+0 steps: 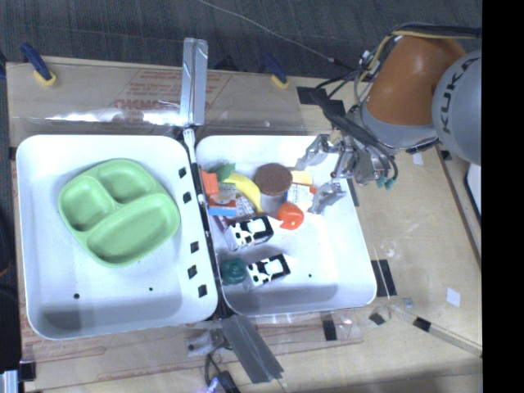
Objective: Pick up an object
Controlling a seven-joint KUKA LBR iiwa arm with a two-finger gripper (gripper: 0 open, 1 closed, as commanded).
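**Gripper poised at the right bin's far-right rim, pile just off to its left**

Hovering over the right bin, gripper spread open, fingers splayed, nothing between them. Just to its left and a touch nearer the camera: brown-lidded cup, orange ball right beside it, both close in. Further left, yellow banana, long axis slanting away from the gripper towards the divider. Lower left, two black-and-white cartons, well apart from the fingers. Likely closest pick: cup or ball, a short shift left and down. Tight on the right, bin wall almost under the fingers; open white floor below and towards the near rim. Green plate far left in the other bin, out of play.
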